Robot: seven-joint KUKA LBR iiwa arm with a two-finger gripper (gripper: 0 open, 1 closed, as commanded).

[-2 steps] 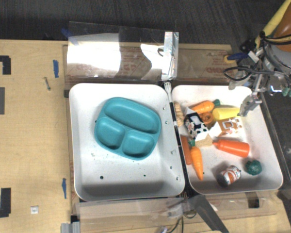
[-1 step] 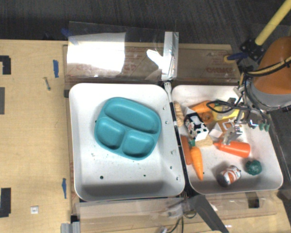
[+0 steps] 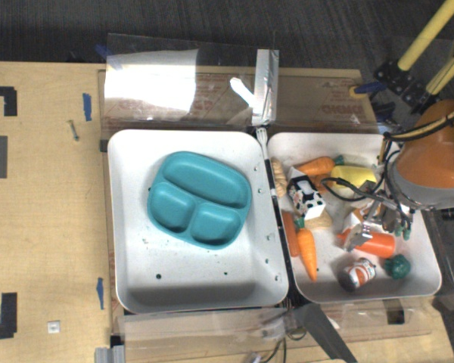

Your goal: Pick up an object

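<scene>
Gripper [image 3: 378, 221] low in the right bin [image 3: 427, 282] – grip state unclear, orange cylinder [image 3: 374, 243] just beneath, teal divided plate [image 3: 199, 199] in the left bin [image 3: 129, 225]

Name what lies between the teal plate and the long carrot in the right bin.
In the camera view, between the teal plate and the carrot lie bare white floor of the left bin and the two bins' adjoining rims.

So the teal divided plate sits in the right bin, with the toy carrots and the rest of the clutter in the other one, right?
Not quite. The camera view shows the teal divided plastic plate in the left shallow white bin. The orange toy carrots and the other clutter lie in the right shallow white bin.
</scene>
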